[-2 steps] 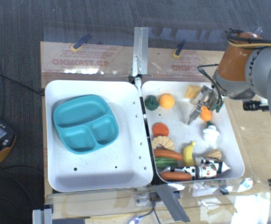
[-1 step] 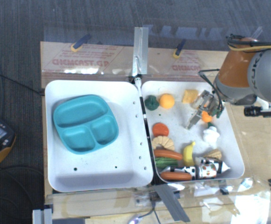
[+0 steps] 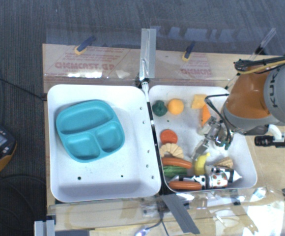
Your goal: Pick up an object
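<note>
- Object for pickup: a yellow banana-like piece [image 3: 200, 163] lies in the lower middle of the right bin [image 3: 241, 173], directly under the gripper tips.
- Gripper [image 3: 207, 146]: reaches in from the right, tilted down and to the left over the right bin. Whether the fingers are spread or closed cannot be told from this angle; nothing is visibly held between them.
- Other contents of the right bin: a dark green ball [image 3: 158, 107] and an orange ball [image 3: 175, 106] near the top; a yellow wedge [image 3: 198, 102] and an orange piece [image 3: 206, 114] beside the arm; a red tomato-like item [image 3: 168, 136] above a tan pastry shape [image 3: 171, 150]; a hot dog [image 3: 177, 162], a green vegetable [image 3: 174, 171] and a second sausage [image 3: 185, 185] stacked along the lower left; a red and white item [image 3: 220, 177] at the lower right.
- Left bin [image 3: 73, 181]: holds a teal divided tray [image 3: 89, 130], set toward the upper left, three compartments facing up.
- Both bins sit side by side on the desk [image 3: 108, 60].
</note>
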